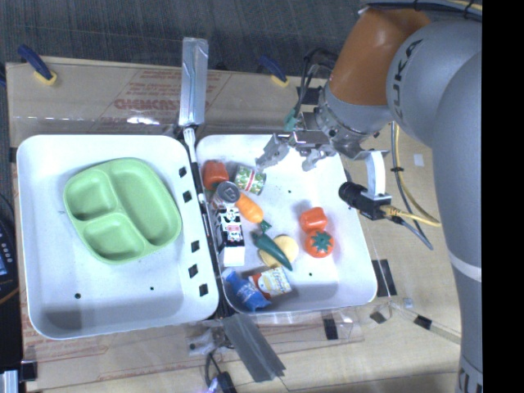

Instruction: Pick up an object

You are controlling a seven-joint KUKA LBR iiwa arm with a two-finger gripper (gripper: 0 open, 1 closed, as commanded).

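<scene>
My gripper (292,155) hangs over the far part of the right bin (352,256), fingers spread open with nothing between them. Its left finger (270,152) is just above and to the right of a green-labelled can (248,179). Down the bin's left side lie a red-orange fruit (214,173), a small tin (228,192), a carrot (250,210) and a cow-patterned box (232,225). Farther toward the front sit a green chili (270,247), a yellow lemon (286,248), a red pepper (313,219) and a tomato (319,244).
A blue bag (243,292) and a food packet (274,282) rest at the right bin's near left corner. The left bin (49,301) holds a green divided plate (123,210). The grey arm (426,72) looms at the right. A black cable connector (360,199) hangs over the right rim.
</scene>
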